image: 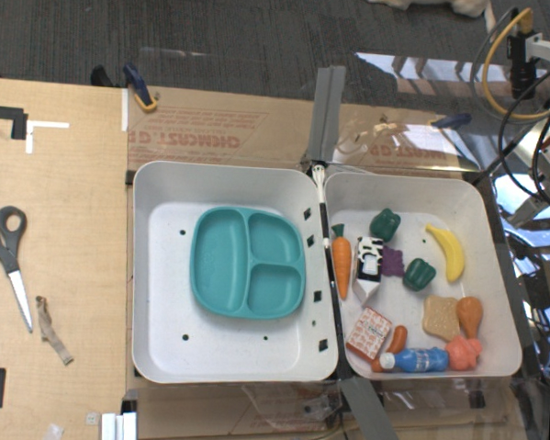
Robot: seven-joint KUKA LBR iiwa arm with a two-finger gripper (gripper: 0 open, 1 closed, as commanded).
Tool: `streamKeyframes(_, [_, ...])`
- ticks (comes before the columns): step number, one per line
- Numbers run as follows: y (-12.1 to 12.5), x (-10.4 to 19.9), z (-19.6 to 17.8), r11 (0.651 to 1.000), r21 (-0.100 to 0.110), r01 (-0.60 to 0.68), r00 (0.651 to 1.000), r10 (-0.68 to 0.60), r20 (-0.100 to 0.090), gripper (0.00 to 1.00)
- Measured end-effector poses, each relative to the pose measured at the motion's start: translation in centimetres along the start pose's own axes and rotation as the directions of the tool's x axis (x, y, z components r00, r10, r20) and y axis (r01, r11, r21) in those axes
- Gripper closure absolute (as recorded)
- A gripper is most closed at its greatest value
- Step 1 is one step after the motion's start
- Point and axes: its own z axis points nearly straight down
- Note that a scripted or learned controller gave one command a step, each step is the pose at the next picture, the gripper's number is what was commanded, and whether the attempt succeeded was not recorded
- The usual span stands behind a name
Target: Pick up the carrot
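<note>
Starting at the left of the desk (64, 203): one pair of grey-handled scissors (7, 251), lying flat, and a short scrap of strip (53, 332) nearer the front edge. One blue clamp (139, 86) sits at the far edge of the cardboard. Left bin (160, 300): one teal divided plate (250, 262), roughly centred. Right bin (414, 205): the carrot (341, 266), lying lengthwise against the bin's left wall, green top at the far end, point toward the front, just beside a black-and-white carton (370, 259). A purple piece (393, 263) sits next to the carton, with a dark green pepper (384, 224) behind it and a second green pepper (419, 274) to its right. Toward the front: a red-and-white box (370, 333), a sausage (396, 340) and a blue bottle (419, 361) on its side. Further right: a banana (447, 252), a bread slice (442, 318), a drumstick (470, 314) and a pink-orange toy (464, 353).
</note>
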Motion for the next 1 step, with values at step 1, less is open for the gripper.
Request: streamKeyframes(1, [7.00, -3.61, 4.94, 0.982, -0.003, 0.190, 0.982, -0.190, 0.002, 1.00])
